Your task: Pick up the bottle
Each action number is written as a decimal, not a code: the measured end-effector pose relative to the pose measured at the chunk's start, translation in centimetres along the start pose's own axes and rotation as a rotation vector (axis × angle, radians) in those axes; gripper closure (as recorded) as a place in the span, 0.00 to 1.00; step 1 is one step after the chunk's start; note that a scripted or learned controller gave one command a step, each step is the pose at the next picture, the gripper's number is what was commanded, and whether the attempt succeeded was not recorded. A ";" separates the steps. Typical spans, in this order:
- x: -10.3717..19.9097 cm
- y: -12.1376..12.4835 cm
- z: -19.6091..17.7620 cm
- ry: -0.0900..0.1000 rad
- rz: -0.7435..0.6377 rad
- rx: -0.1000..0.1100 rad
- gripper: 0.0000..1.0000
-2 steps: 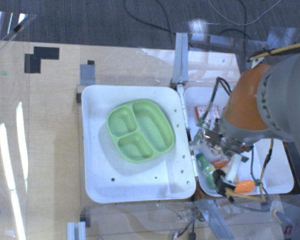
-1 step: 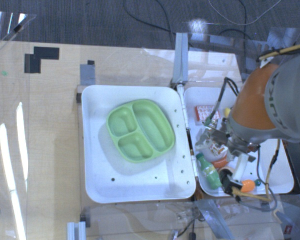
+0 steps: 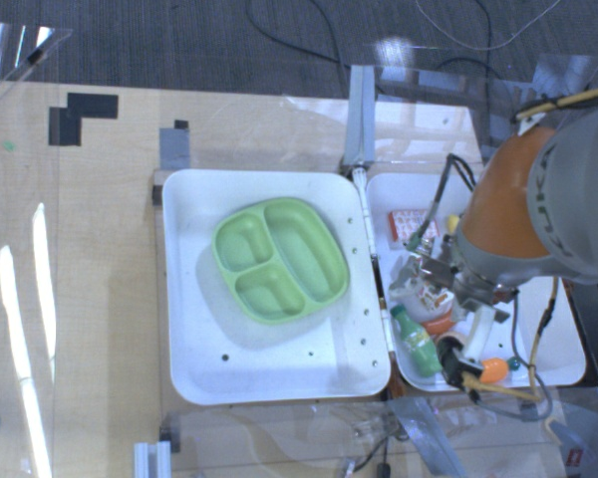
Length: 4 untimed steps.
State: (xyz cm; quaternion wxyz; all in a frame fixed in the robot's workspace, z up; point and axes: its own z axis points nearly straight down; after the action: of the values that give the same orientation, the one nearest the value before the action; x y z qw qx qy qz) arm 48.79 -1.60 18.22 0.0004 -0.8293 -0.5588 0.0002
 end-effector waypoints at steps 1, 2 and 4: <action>0.0 0.0 0.0 0.000 0.000 0.000 0.00; 0.0 0.0 0.0 0.000 0.000 0.000 0.00; 0.6 3.9 -5.0 -0.002 -0.395 -0.001 1.00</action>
State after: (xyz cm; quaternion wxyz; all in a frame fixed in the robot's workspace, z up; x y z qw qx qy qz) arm 52.63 -2.56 23.26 -0.0006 -0.7034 -0.7108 0.0007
